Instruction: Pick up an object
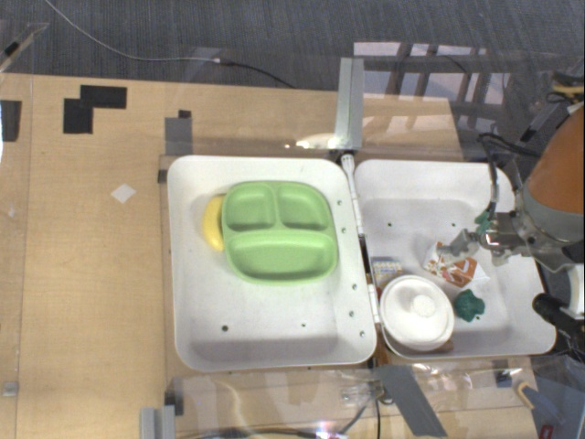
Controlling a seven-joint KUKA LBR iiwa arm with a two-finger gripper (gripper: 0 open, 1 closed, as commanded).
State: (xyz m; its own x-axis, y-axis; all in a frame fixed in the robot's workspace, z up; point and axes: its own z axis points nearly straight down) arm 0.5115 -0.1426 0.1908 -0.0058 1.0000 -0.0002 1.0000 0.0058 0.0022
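Two white bins are sitting side by side on the bench; the arm (558,186) is reaching in from the right, its orange band showing above the wrist; the gripper (482,236) is hanging over the right bin (411,190), near that bin's right half; how far the hand is open, and whether it has hold of anything, I cannot tell from where the camera stands.

Right bin contents: a crumpled orange-and-white wrapper (452,263) is lying just beside the gripper's tip, close enough that contact cannot be ruled in or out; a small dark green object (470,305) is lying just below the wrapper, apart from it; a white round lidded container (417,311) is sitting at the bin's near left corner, crowding the wrapper from the lower left; a small printed packet (386,269) is lying against the dividing wall, just above the container.

Left bin (265,337): a green sectioned plate (277,230) is resting in the upper middle; a yellow object (212,223) is peeking out from under the plate's left edge, mostly covered; both are lying well apart from the gripper.
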